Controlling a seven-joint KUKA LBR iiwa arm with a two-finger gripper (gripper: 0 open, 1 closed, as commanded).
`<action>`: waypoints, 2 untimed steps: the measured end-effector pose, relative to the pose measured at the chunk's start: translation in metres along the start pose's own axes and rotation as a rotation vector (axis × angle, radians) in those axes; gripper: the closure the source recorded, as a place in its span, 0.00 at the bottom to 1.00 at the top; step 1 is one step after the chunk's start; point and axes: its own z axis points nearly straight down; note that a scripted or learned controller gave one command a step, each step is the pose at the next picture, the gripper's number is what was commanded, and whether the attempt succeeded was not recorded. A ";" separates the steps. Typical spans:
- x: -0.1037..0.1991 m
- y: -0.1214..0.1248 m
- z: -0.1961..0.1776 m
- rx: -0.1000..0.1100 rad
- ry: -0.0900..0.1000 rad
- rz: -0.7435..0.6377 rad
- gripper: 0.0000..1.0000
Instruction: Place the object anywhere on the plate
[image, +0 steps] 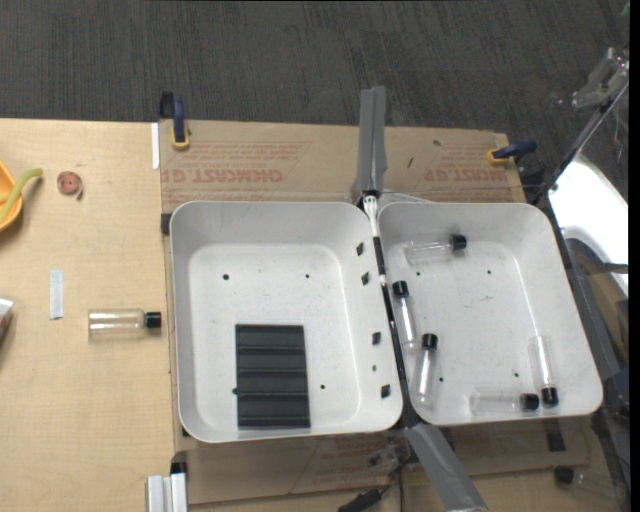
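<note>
Probably a lab: two white bins (270, 240) clamped on cardboard (300, 165), clear vials (432, 248) in the right bin, carpet (300, 50) beyond.

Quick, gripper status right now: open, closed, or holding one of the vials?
Gripper: its state cannot be told from the camera view. The vials lie loose in the right bin; the dark plate sits in the left bin.

Dark grey carpet floor (300, 50) beyond a wooden bench (80, 420).
</note>
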 end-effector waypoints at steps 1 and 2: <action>0.064 -0.030 0.000 0.002 -0.001 0.228 0.00; -0.033 -0.034 0.001 0.003 -0.001 0.685 0.00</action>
